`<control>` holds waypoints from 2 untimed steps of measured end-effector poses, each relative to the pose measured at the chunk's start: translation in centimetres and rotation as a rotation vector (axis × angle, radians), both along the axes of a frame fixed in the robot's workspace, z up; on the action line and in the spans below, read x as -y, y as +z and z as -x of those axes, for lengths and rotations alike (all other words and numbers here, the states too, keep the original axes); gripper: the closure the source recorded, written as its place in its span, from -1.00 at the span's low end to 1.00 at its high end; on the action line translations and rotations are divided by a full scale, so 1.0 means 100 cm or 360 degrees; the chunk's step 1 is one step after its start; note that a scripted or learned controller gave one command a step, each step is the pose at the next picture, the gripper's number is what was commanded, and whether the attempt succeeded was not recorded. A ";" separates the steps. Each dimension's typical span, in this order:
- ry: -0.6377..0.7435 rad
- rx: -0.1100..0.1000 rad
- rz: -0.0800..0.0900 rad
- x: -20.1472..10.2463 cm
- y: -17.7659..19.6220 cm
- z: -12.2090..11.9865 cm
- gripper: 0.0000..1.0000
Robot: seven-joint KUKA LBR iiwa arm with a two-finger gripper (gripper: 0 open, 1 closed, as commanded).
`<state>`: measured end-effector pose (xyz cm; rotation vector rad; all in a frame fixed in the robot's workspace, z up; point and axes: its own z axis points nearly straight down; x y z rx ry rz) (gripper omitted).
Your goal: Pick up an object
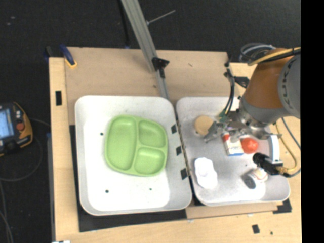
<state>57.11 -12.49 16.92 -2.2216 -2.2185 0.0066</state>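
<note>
The arm is reaching in over the right bin (283,189), its gripper (223,128) hanging low among a tight cluster of things: a tan rounded object (203,125) just to its left, a small white-and-red box (233,148) just below it, and a red ball (249,146) touching that box. Whether anything is sitting between the fingers, or how far apart they are standing, I cannot tell, since the wrist is covering them from above. Judging from this, the step in hand is closing in on a pick, and doing it well is calling for settling on one target, probably the tan object or the box, and coming straight down so the neighbours are not getting nudged aside. A white bottle-like thing (205,172) is lying well clear nearer the front, and a dark small item (250,180) sits toward the corner; its form is hard to make out. The left bin (88,196) is holding a green divided plate (136,145). The arm's body is being cut off at the right.
</note>
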 end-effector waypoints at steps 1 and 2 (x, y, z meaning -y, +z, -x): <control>-0.0001 0.0003 0.0000 0.001 -0.063 0.001 -1.00; -0.0009 0.0012 -0.0001 0.002 -0.049 -0.001 1.00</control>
